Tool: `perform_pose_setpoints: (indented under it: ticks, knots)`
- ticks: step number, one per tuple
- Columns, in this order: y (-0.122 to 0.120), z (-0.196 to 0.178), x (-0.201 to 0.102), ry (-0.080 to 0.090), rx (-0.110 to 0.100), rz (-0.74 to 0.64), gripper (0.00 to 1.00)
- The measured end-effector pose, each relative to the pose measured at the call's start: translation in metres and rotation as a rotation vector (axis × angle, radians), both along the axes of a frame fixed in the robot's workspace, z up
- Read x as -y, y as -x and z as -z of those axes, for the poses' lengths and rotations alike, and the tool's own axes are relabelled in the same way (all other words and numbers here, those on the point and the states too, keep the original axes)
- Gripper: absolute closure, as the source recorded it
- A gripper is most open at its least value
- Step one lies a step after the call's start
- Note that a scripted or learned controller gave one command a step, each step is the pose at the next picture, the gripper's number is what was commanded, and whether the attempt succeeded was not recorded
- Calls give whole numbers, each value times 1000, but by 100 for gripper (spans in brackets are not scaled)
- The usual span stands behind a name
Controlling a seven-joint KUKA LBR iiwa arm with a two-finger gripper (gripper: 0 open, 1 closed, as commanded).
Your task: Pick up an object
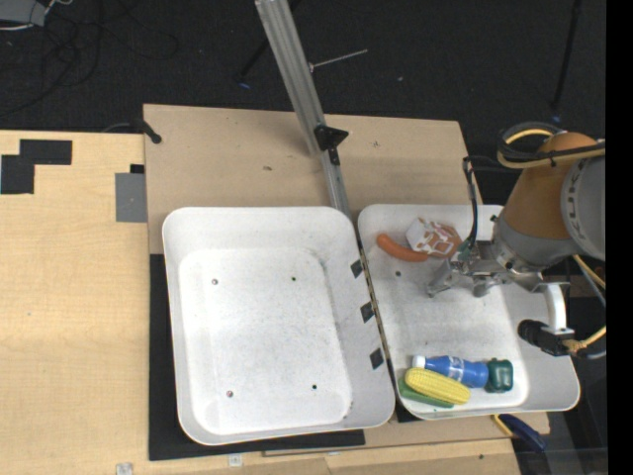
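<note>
My gripper (458, 286) hangs low over the middle of the right bin (539, 389), its two grey fingers spread open with only bare bin floor between them. Just up and left of it lie an orange sausage (400, 249) and a crumpled white and red packet (436, 236), both apart from the fingers. At the bin's near end lie a blue bottle (461, 370), a yellow corn cob (436, 388) and a small green piece (499, 375), close together.
The left bin (188, 265) sits beside the right one, with black clips (367, 311) along the shared wall. A slanted metal rail (297, 77) rises behind the bins. The arm's grey and orange body (549, 201) stands over the right bin's far right side.
</note>
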State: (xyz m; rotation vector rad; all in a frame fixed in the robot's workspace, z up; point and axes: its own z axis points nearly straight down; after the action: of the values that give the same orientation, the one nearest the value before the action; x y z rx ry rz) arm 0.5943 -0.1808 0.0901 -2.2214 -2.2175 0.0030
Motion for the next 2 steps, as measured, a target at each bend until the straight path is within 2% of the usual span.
perform_pose_setpoints:
  ticks: [1, 2]
  knots:
    - [0, -11, 1, -1, 0, 5, 100]
    - [-5, -64, 10, 2, 6, 5, 100]
